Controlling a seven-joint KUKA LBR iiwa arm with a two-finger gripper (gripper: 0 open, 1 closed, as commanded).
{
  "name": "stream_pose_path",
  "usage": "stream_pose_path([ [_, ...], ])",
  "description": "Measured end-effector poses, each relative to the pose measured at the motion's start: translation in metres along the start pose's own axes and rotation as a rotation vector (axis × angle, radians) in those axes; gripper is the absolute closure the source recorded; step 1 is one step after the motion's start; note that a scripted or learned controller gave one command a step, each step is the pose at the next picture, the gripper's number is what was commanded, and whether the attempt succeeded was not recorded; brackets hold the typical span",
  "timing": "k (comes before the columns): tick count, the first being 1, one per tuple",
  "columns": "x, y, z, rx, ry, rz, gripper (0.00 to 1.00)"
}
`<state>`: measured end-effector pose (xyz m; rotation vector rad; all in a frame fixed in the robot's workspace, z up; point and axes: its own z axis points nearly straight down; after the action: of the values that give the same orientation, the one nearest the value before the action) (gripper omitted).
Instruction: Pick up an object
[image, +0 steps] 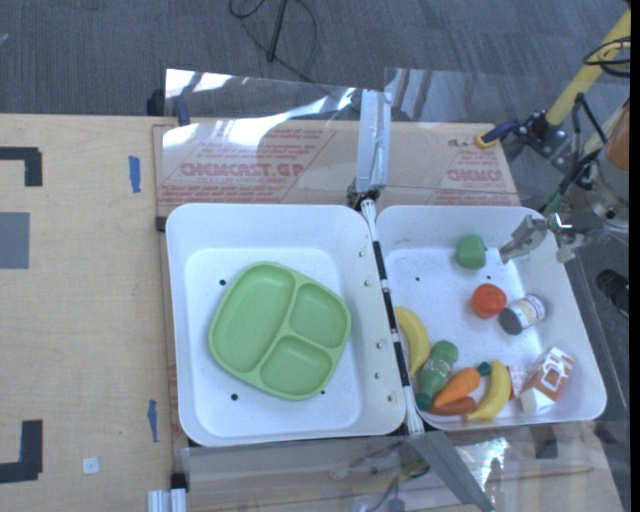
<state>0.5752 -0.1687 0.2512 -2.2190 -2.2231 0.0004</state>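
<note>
Bins first: the left bin (190, 250) bears a green divided plate (280, 328), while the right bin (575, 300) holds the toys, so I would drop the gripper (525, 238), fingers spread and empty, straight over the green ball (471, 251) just beside it. Lettering on the cardboard sheet (260, 168) behind is too faint to read, as is the small carton (546, 378).

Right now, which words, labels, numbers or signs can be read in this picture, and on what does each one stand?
Red print, repeated on the clear panel behind the left bin: too blurred to quote.
Red print on the clear panel behind the right bin: cut off and blurred.
Orange-and-white carton: markings unreadable.
Small can: label too small to read.
</note>
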Motion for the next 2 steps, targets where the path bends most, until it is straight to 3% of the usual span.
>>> stream_pose_path([
  [1,-0.043,-0.002,-0.044,-0.004,-0.003,0.043,0.0],
  [2,-0.037,-0.007,0.103,-0.001,-0.001,-0.179,0.0],
])
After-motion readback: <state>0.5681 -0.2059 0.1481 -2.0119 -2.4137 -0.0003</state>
